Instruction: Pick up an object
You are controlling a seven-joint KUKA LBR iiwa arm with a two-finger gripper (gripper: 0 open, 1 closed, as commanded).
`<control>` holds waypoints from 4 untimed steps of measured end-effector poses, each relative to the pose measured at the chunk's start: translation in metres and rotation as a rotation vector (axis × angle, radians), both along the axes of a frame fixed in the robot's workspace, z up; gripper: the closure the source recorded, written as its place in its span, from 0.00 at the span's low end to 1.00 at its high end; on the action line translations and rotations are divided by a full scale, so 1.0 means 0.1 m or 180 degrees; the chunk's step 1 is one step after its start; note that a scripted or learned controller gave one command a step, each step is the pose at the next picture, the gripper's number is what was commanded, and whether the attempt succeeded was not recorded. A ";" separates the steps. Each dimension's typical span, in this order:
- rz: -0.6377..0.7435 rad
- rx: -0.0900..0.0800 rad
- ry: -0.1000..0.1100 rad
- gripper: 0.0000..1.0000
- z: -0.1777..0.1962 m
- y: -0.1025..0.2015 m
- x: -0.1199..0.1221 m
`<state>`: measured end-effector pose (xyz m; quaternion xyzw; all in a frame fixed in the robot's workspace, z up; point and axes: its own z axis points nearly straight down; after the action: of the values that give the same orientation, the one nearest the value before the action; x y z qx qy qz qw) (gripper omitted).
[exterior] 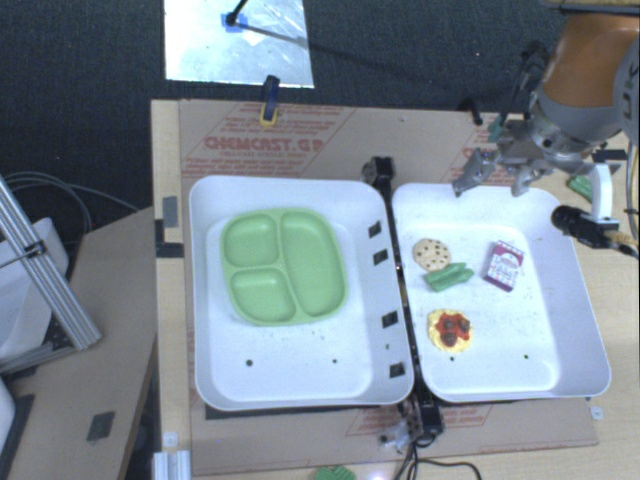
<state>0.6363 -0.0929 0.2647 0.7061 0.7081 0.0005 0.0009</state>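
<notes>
The hand (496,175) hangs over the far rim of the right bin (580,368), its two thin metal fingers spread apart with nothing between them. Above it the arm (590,58) shows its smooth orange band and grey casing.

The right bin is a shallow white plastic tray with rounded corners. In it lie a round speckled cookie (432,254), a slim green pod-shaped piece (448,277) just beside the cookie, a small flat packet (503,265) in purple and red lying tilted, and a round yellow disc with red lumps on top (451,330) nearer the front.

The left bin (215,368) holds a pale green plate (283,266), glossy, with three moulded compartments. Both bins sit on printed brown cardboard (270,138) laid over the worktop (120,268).
</notes>
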 end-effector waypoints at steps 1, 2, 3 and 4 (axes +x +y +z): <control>-0.0017 0.0009 0.0005 0.00 -1.85 -0.22 -0.29; -0.0009 0.0000 -0.0002 0.00 -1.79 -0.17 -0.73; 0.0011 0.0000 -0.0010 0.00 -1.79 -0.02 -0.36; -0.0008 0.0002 0.0013 0.00 -1.81 -0.12 -0.67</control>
<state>0.5693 -0.1054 0.0841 0.7070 0.7072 -0.0007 -0.0008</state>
